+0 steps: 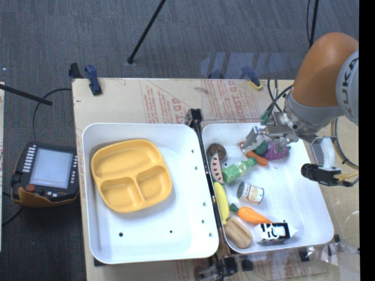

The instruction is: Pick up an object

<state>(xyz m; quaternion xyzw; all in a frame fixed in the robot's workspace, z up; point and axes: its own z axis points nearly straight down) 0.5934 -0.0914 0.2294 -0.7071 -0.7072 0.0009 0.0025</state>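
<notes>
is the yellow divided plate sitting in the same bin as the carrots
No, the yellow divided plate lies in the left bin, while the carrots lie in the right bin.

Divided tray [131,174] in left bin [99,239]; toy foods in right bin [310,198].

Yellow divided plate [131,175] in left bin [94,215].

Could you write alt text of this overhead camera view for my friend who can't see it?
A grey and orange robot arm reaches from the right, its gripper low over the right shallow white bin of toy food: a purple grape bunch, green bottle, small can, orange carrot, yellow banana. The left white bin holds a yellow divided plastic tray.
</notes>
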